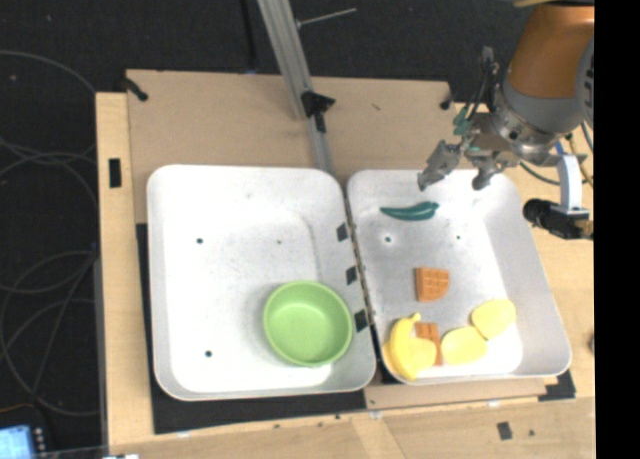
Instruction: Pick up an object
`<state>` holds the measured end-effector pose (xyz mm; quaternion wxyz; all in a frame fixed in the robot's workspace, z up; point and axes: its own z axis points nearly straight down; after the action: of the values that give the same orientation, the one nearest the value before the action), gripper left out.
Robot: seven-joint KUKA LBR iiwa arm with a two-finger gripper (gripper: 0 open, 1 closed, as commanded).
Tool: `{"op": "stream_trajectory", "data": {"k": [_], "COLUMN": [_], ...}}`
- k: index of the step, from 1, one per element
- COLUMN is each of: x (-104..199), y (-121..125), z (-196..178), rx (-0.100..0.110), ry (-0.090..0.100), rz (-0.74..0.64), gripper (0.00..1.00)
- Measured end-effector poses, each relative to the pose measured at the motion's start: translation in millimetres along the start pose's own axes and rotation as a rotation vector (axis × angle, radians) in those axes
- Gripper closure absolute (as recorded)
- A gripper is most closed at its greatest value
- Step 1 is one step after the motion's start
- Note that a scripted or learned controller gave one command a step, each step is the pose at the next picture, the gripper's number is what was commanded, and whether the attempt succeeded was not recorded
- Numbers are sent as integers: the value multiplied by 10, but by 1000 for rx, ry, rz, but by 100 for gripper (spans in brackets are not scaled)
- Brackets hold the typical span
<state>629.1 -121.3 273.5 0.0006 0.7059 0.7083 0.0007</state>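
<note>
My gripper [459,172] hangs over the back edge of the right bin [520,237], its two fingers spread apart with nothing between them. Just below and left of it lies a dark green pepper-shaped piece [410,211] on the bin floor. An orange waffle-like block [431,283] sits mid-bin. Yellow pieces cluster at the front: a banana-like one [405,347], a flat round one [462,346] and another [493,318]. A small orange piece [428,331] lies among them.
The left bin [200,247] holds a light green bowl [308,322] near its front right corner. A slanted metal post [285,37] rises behind the bins. The arm's orange band [555,47] stands at the right.
</note>
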Motion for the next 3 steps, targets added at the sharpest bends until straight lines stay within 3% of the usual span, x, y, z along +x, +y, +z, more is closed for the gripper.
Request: {"op": "stream_trajectory", "data": {"k": [1, 3], "x": [0, 82], "y": [0, -74], "z": [0, 987], "rx": [0, 5], "ry": [0, -3], "rz": [0, 4], "gripper": [0, 0]}}
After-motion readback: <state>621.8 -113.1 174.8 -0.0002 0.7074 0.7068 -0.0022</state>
